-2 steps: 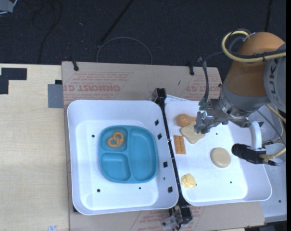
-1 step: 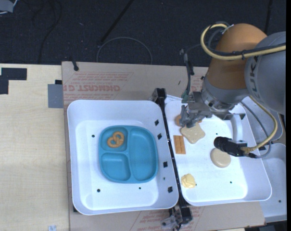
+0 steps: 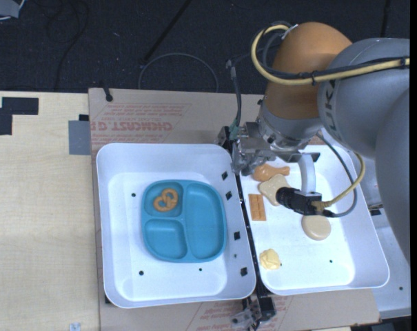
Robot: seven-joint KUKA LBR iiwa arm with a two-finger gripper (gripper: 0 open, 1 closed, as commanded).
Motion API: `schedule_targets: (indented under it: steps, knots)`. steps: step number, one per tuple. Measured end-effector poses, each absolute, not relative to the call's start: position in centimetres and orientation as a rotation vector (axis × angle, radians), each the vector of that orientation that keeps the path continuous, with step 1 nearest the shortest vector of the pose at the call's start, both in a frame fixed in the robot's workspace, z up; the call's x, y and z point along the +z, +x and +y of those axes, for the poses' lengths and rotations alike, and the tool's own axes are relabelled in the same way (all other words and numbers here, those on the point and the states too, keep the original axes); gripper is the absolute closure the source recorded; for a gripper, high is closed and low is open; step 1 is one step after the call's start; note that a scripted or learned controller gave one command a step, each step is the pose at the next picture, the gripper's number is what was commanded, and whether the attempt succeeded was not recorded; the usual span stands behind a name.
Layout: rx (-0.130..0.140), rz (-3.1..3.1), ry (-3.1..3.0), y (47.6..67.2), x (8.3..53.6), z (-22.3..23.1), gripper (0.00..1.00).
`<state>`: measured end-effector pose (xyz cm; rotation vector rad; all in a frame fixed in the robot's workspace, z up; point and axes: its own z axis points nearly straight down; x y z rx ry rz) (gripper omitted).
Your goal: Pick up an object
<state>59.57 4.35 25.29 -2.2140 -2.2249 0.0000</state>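
Observation:
My gripper (image 3: 244, 157) hangs low over the upper left corner of the right bin (image 3: 353, 267), close to the wall shared with the left bin. Just right of it lie an orange food piece (image 3: 272, 171) and a cream toast-like piece (image 3: 270, 190). Further toward the front are a brown cracker bar (image 3: 257, 207), a round cream disc (image 3: 316, 227) and a yellow lump (image 3: 269, 258). The arm's wrist hides the bin's back part.
The left bin (image 3: 118, 254) holds a blue divided plate (image 3: 194, 233) with a pretzel (image 3: 166, 200) in its upper left compartment. A black cable fitting (image 3: 293, 198) and grey hose dangle from the arm over the right bin. Bare bin floor lies at the front right.

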Motion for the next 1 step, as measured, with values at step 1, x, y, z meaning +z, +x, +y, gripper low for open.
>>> schedule_targets:
  steps: [1]
  knots:
    - [0.001,-2.224,-2.215,60.85,25.48,9.25,1.0]
